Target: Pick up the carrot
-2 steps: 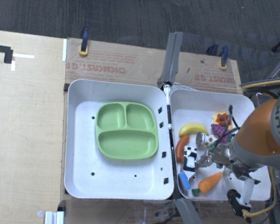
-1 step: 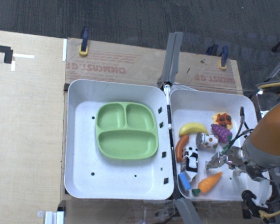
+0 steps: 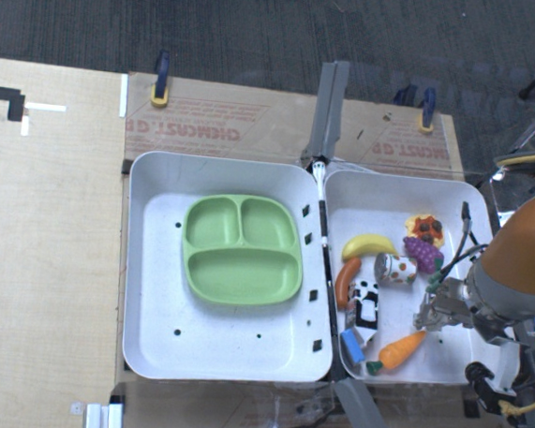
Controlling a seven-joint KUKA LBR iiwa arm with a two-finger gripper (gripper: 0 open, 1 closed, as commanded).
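The carrot [image 3: 399, 351] is orange with a green stub at its lower-left end. It lies at a slant on the floor of the right bin [image 3: 450, 372], near the front wall. My gripper [image 3: 435, 315] hangs just above and to the right of the carrot's upper end, close to it. The grey arm with its orange band [image 3: 528, 245] comes in over the bin's right wall. Nothing visibly sits in the gripper.
The right bin also holds a banana [image 3: 370, 246], purple grapes [image 3: 424, 254], a small can [image 3: 397, 268], a sausage [image 3: 346, 280], a black-and-white toy [image 3: 364, 304] and a blue item [image 3: 352, 345]. A green divided plate [image 3: 242, 249] lies in the left bin [image 3: 144, 319].
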